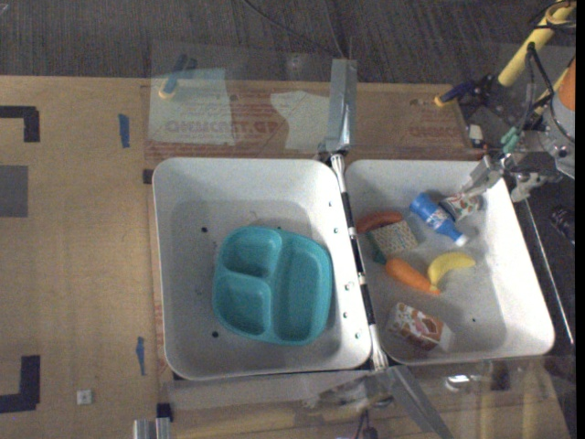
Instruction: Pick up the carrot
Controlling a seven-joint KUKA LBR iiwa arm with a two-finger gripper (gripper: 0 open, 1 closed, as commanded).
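Right now, on the camera view, I see the carrot (410,275) lying flat in the right bin (526,332), roughly mid-bin toward its left side, tilted so one end points up-left. A yellow banana (451,265) sits just beside its right end, a speckled square packet (395,238) just above it, and a small carton (419,326) lies below it near the bin's front wall. A blue bottle (435,218) rests further up, toward the back of the bin.

My gripper (475,190) hangs over the back right part of that same bin, close to the blue bottle's capped end — the carrot is well apart from the jaws, down and to the left of them. I cannot tell how the jaws stand.

Across in the left bin (183,190) lies a teal divided plate (272,283). Both bins sit on the brown surface (73,263).
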